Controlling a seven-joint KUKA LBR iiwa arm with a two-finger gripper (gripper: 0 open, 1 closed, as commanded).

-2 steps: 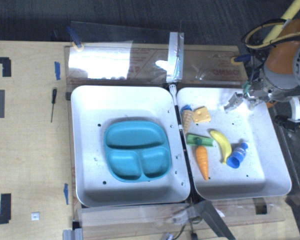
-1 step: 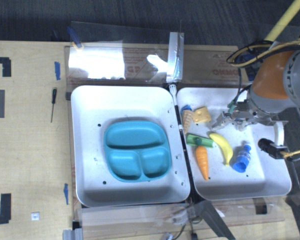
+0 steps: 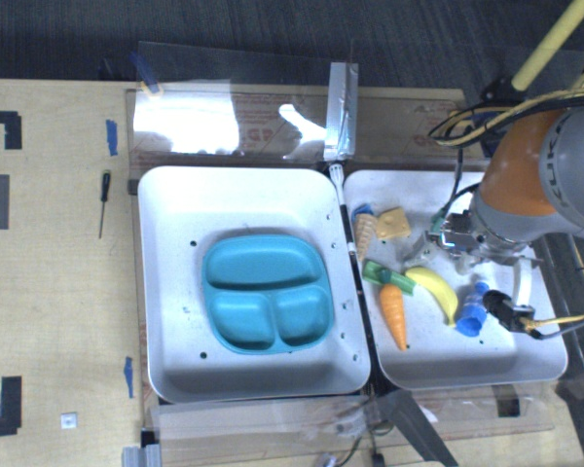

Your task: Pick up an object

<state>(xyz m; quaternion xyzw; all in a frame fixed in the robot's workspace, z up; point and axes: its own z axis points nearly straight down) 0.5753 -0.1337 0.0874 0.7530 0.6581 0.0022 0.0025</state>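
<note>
The right bin (image 3: 535,358) holds several toy foods. A yellow banana (image 3: 436,288) lies in its middle, with an orange carrot (image 3: 395,316) and its green top (image 3: 387,276) to the left. A blue bottle (image 3: 472,315) lies right of the banana. A waffle cone (image 3: 367,230) and a tan bread piece (image 3: 393,223) sit at the bin's far left. My gripper (image 3: 446,240) hangs low over the bin's middle, just above and right of the banana, beyond the bread piece. I see nothing held in it.
The left bin (image 3: 165,212) carries a blue divided plate (image 3: 267,290). A metal divider post (image 3: 341,110) rises behind the bins. Cables (image 3: 477,120) trail at the right by the arm's orange band (image 3: 521,168). Wooden bench top lies to the left.
</note>
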